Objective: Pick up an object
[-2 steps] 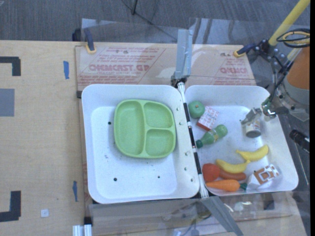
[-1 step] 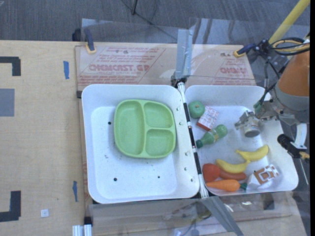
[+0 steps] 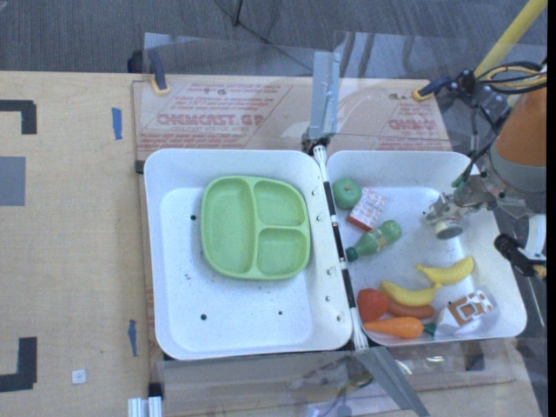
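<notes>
Carrot [image 3: 395, 327] at front rim; pincer [image 3: 446, 218] over right bin [image 3: 408, 165] — blurred, grip state indiscernible — arm cropped.

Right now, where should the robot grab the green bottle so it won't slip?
Probably around the middle of the green bottle, coming straight down from above. It lies on its side, slanting in the right bin, so the fingers would best close across its body, not along it. The red-and-white packet lies close on its upper side, so there is little room there.

Open white floor around green divided plate [image 3: 255, 228] in left bin [image 3: 165, 259], toys crowding right bin [image 3: 512, 320] front and left side
</notes>
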{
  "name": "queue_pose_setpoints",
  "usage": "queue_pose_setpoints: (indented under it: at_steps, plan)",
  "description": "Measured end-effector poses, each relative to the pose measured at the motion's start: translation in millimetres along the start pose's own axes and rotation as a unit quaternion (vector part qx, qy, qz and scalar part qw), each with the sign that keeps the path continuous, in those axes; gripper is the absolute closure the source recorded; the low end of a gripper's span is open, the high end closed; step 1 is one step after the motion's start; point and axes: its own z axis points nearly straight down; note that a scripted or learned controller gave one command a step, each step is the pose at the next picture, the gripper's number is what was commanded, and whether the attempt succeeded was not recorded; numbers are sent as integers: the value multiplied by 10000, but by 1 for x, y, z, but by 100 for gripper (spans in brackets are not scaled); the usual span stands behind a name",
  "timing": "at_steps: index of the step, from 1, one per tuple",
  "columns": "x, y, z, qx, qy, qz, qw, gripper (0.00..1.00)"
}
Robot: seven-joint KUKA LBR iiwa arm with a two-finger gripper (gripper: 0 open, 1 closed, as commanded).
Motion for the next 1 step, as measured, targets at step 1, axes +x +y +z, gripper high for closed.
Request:
queue_pose_setpoints:
  at_steps: [1]
  plan:
    - [36,53,-94,10,-14,2,10000,100]
